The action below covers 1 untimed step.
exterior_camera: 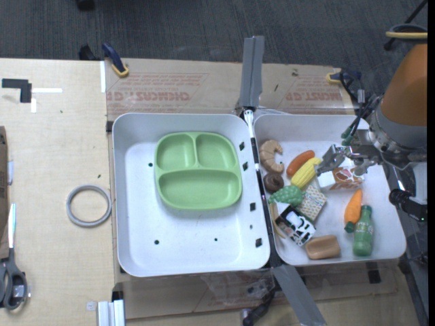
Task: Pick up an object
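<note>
Claw point(338, 157) low in right bin point(387, 250), perhaps touching corn point(305, 171)

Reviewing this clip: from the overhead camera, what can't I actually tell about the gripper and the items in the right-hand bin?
- Gripper: its finger spacing is too small and cluttered to read.
- Red-and-white packet: partly under the wrist, print unreadable.
- Black-and-white item: too small to identify.
- Arm: cut off by the right edge of the camera view.
- Scissors: cut by the left edge.
</note>
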### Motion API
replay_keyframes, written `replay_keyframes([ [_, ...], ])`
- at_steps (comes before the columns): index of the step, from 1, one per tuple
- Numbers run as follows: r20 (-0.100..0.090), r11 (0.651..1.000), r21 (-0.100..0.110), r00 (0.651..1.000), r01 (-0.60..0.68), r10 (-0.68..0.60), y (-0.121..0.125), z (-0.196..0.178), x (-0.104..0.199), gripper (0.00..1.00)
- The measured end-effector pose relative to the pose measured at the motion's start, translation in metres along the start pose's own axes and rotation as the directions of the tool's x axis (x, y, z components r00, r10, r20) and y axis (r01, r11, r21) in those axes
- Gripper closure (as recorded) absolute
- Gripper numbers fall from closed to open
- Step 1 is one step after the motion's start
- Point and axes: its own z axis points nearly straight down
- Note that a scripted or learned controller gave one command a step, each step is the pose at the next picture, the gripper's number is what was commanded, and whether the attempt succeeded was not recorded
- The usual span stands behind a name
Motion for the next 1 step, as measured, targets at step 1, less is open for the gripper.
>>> replay_keyframes([
  [1, 0.001, 0.99, -0.003, 0.99, 0.142, -0.142, 0.0148, 0.1183, 0.0231, 0.0],
])
